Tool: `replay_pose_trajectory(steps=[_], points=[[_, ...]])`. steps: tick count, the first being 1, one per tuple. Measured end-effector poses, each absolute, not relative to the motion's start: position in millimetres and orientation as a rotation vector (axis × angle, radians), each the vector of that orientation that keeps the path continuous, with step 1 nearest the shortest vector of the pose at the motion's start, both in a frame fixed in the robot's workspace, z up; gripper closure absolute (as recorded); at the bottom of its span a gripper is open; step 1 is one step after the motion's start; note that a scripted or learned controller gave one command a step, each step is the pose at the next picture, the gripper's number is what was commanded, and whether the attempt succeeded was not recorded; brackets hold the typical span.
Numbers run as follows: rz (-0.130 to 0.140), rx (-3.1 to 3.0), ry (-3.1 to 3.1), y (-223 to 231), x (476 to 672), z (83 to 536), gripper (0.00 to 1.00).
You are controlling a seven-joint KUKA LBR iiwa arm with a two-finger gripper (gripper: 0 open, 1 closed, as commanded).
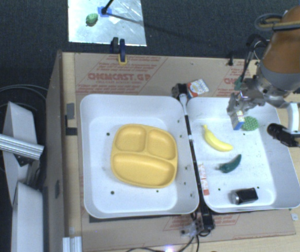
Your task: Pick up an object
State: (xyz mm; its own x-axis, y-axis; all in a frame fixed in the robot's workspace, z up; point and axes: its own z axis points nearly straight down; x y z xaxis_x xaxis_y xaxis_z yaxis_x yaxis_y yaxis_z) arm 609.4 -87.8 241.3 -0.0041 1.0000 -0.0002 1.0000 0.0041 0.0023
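- Green disc (pixel 251 123) is lying in the right bin (pixel 292 189), near its far edge and towards the far right corner.
- The gripper (pixel 239 115) is hanging over that same far part of the bin, just left of the disc, with its lower end right beside the disc's left edge.
- Whether the gripper is open, closed or clamped on anything cannot be told here. A small blue piece (pixel 238 124) is showing at its tip, and it is unclear whether that is a separate thing.
- The grey arm (pixel 286 46) is reaching in over the bin's far right corner, its orange band sitting high above the wrist.
- A banana (pixel 216 140) is lying on the bin floor towards the left edge, slanting from far left to near right, well apart from the gripper.
- A dark green piece (pixel 230 164) is resting just nearer than the banana, around the bin's middle.
- A black can (pixel 244 195) is lying on its side close to the near edge.
- The left bin (pixel 88 140) is holding a yellow tray (pixel 143 155) with three compartments, sitting about centred and slightly turned.
- Both bins are sitting side by side on a cardboard sheet (pixel 113 75), their inner edges touching.
- A red and white packet (pixel 197 87) is lying on the cardboard just beyond the bins' far edges, where the two meet.
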Motion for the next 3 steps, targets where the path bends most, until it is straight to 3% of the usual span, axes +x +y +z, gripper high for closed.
replay_pose_trajectory(steps=[1, 3], points=[[0.002, 2.215, 2.225, -84.1, 635.3, 237.0, 1.0], [0.002, 2.215, 2.226, -38.9, 605.4, 231.4, 1.0]])
